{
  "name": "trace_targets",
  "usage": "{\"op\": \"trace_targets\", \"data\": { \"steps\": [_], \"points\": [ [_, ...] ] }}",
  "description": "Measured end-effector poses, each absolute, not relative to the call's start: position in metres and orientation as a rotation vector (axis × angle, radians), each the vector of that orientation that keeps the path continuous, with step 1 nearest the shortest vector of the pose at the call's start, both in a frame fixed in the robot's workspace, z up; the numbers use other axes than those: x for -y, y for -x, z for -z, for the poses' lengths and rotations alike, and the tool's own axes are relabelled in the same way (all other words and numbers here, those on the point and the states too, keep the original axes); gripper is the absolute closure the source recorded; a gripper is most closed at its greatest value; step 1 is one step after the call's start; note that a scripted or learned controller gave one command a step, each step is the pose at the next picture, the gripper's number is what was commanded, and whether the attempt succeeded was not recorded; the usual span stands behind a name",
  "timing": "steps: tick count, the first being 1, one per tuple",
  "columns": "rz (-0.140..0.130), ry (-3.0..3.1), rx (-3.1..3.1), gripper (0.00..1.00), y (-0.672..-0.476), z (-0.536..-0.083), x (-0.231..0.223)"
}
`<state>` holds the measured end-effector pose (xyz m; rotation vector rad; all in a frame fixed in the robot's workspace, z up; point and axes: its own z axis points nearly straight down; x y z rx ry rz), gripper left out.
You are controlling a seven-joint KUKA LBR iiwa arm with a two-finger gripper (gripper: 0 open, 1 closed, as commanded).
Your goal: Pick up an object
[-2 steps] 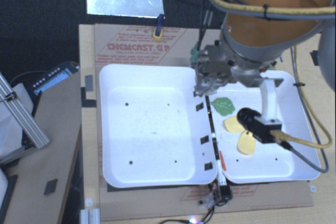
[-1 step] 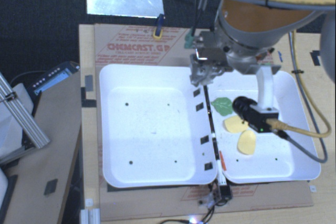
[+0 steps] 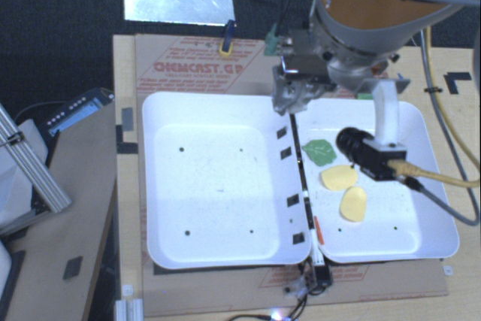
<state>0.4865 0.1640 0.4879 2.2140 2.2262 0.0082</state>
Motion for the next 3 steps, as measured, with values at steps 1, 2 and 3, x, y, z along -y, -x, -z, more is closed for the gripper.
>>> {"op": "trace_targets", "data": {
  "steps": [1, 2, 3],
  "points": [
    [-0.009, -2.214, -2.226, 1.00, -0.487, -0.528, -0.174],
    [0.000, -2.225, -2.217, 1.00, -0.487, -0.518, -0.109],
    [-0.006, -2.221, -2.216, 1.00, -0.517, -0.536, -0.072]
  ]
}}
